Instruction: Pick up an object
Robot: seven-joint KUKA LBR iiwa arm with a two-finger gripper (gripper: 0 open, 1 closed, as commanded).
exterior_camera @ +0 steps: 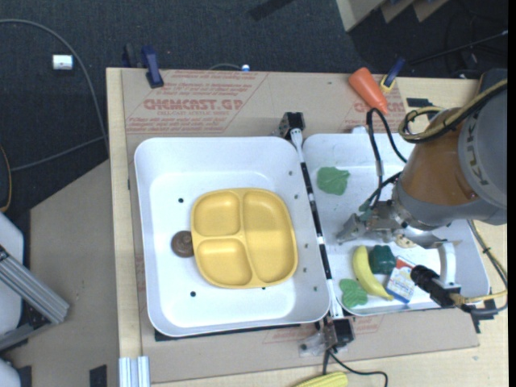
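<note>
Camera view: I am seeing the end effector (360,226) hovering in the right bin (355,147); its spread I cannot tell. A curved, smooth yellow banana (367,274) is lying just below it. A glossy compartmented yellow plate (242,237) is sitting in the left bin (161,168).

Right bin (343,147): green leafy piece (332,180) far; banana (369,274), dark green block (382,259), second green piece (353,293) near — clustered, block touching banana.
</note>
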